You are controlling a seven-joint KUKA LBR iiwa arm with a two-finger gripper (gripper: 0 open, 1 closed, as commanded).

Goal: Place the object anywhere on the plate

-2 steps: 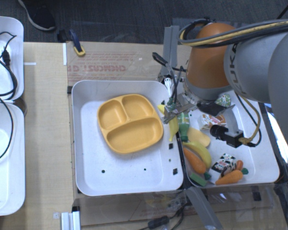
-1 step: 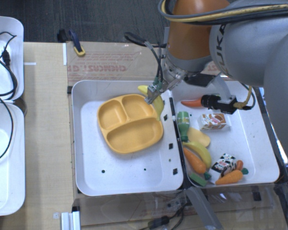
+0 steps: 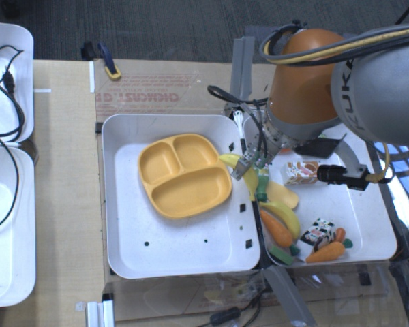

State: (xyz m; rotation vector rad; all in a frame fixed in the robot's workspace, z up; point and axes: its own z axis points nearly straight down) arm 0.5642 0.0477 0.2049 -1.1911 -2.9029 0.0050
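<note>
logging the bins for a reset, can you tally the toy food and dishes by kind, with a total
Plates: 1, the yellow divided plate in the left bin.
Bananas: 2, one banana under the tool, one banana lower in the right bin.
Carrots: 2, one carrot by the divider, one carrot at the front.
Small cartons: 2, a carton near the arm, a black and white carton.
Total: 7

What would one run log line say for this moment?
gripper: over bin divider, beside banana | yellow plate: left bin, nothing on it | placing: not done
</note>
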